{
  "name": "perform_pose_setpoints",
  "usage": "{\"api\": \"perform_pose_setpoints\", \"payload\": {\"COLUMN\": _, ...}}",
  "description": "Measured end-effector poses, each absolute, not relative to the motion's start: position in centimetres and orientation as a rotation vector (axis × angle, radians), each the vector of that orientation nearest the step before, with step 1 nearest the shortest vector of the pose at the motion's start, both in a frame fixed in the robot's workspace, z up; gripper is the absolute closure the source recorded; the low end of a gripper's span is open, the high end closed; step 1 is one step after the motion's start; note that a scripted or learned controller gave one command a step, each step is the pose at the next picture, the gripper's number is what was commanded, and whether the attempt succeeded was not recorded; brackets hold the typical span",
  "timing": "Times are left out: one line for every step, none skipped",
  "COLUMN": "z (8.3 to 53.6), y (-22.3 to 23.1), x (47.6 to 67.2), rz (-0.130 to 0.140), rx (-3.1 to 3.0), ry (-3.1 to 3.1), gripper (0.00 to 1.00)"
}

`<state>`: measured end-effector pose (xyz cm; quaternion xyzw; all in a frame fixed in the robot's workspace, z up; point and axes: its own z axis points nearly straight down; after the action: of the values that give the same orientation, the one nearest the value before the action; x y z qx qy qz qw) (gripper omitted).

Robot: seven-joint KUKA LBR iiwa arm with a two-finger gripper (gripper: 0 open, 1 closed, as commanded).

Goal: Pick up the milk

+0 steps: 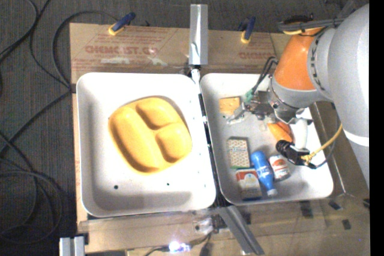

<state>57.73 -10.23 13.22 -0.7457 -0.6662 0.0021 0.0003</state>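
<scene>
Glossy yellow plastic plate (151, 135)

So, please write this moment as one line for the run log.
gripper: over right white bin, near orange cracker | small red-white milk carton: lying in bin, untouched | blue bottle: beside carton

Two bins side by side on the bench (84, 57). In the left bin (90, 189), a sectioned plate (150, 133). In the right bin (321, 186), near side: a carton (248, 183), a bottle (263, 172) just right of it, a can (279, 167) farther right. Behind these, a box (238, 152); claw (249, 106) over the far part.
</scene>
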Motion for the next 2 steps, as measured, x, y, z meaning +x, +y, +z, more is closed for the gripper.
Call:
{"api": "perform_pose_setpoints", "payload": {"z": 12.7, "y": -11.4, "x": 66.8, "rz": 0.009, "rx": -2.148, "ry": -2.296, "gripper": 0.0}}
{"api": "perform_pose_setpoints", "payload": {"z": 15.1, "y": -10.3, "x": 66.8, "rz": 0.005, "rx": -2.198, "ry": -2.247, "gripper": 0.0}}
